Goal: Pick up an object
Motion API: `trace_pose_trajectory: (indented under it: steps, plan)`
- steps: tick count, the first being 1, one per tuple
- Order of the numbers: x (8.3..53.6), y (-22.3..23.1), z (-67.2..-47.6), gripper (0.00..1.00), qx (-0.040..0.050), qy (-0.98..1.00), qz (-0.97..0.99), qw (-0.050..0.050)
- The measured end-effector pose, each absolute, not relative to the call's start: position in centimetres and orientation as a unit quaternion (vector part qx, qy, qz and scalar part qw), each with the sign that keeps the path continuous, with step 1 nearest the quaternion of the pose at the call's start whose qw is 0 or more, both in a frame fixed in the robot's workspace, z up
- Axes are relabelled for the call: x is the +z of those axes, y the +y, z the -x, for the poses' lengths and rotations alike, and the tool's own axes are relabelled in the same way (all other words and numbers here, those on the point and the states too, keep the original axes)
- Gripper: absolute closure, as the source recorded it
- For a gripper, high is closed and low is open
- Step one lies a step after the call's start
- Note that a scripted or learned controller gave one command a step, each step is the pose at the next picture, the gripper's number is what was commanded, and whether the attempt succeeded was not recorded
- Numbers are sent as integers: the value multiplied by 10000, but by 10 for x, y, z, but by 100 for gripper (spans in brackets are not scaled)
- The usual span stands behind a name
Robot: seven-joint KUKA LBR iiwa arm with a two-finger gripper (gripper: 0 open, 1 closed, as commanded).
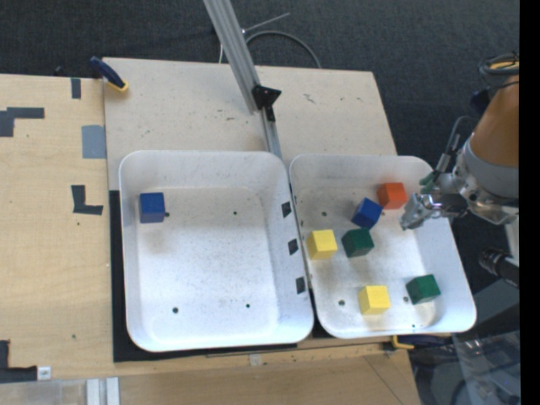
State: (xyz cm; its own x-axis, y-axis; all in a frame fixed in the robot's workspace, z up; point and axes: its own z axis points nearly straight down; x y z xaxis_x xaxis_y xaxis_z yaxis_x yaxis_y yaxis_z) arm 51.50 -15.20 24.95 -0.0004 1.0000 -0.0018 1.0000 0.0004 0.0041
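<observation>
The right bin [439,251] holds several small cubes: an orange one [391,195], a blue one [367,213], a dark green one [358,243], a yellow one [321,244], a second yellow one [374,299] and a green one [423,289]. A lone blue cube [152,207] lies in the left bin [135,310]. My gripper [415,213] hangs over the right bin's right side, just right of the orange and blue cubes. Nothing shows between its fingers.
A metal pole [232,40] slants down from the top to the seam between the bins. A blue and yellow clamp [108,74] sits at the board's top left corner. The arm's orange band [506,129] is at the right edge.
</observation>
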Motion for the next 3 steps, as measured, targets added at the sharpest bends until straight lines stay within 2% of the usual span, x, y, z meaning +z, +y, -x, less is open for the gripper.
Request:
trace_pose_trajectory:
  steps: [2,3]
  plan:
    - [248,-62,-583,100,8,7095,-7047,-2]
    - [233,-19,-607,100,-3,7090,-7052,-8]
